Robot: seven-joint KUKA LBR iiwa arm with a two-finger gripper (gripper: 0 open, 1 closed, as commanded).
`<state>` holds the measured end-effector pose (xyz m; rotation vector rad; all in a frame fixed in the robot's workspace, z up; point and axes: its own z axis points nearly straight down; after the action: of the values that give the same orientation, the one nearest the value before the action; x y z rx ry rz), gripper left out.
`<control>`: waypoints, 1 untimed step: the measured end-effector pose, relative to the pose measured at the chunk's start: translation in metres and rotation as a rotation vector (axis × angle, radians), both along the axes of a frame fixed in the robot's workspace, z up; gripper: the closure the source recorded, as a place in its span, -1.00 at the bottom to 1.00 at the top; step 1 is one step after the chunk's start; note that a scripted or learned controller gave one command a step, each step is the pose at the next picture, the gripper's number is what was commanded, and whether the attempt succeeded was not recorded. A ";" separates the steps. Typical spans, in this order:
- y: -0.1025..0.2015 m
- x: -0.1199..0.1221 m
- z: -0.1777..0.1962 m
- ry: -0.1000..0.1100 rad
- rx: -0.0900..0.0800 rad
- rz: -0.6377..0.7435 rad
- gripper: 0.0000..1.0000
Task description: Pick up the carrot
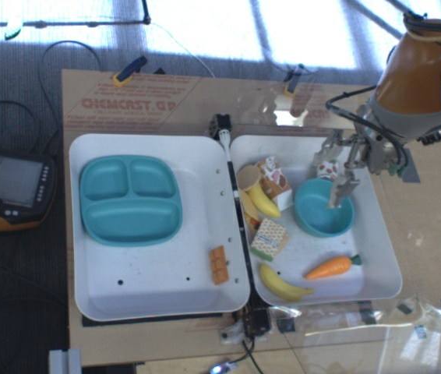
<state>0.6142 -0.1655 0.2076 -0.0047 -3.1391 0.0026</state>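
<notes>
Front rim of the right bin (326,301) sits closest to the lens, with cable clutter (244,341) just below where the two bins meet.

Surface: brown bench board (142,104) with red printed lettering, two yellow clamps (129,69) along its back edge, dark carpet (18,68) to the left, sunlit striped floor behind. A handheld control pendant (6,189) lies on the carpet left of the bench, cable looping away from it.

Left bin (96,287): teal divided tray (131,199) toward the back left, small orange block (219,265) near the front right wall.

Right bin: teal bowl (323,213) in the middle, two bananas (263,201) (284,284), a couple of small boxes (269,238) near the divider.

Carrot (330,268) lies flat on the right bin floor, front right area, just in front of the bowl, green top pointing right, tip toward the front banana. Nothing touching it.

Gripper (337,179) hangs over the back of the right bin, fingers reaching down over the bowl's rear rim. Jaws look parted a little with nothing between them. Carrot is well apart from the fingertips, on the near side of the bowl.
</notes>
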 end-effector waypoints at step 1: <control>-0.020 -0.085 -0.113 -0.011 -0.001 0.152 -1.00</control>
<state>0.5288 -0.1850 0.0946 0.2347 -3.1414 0.0038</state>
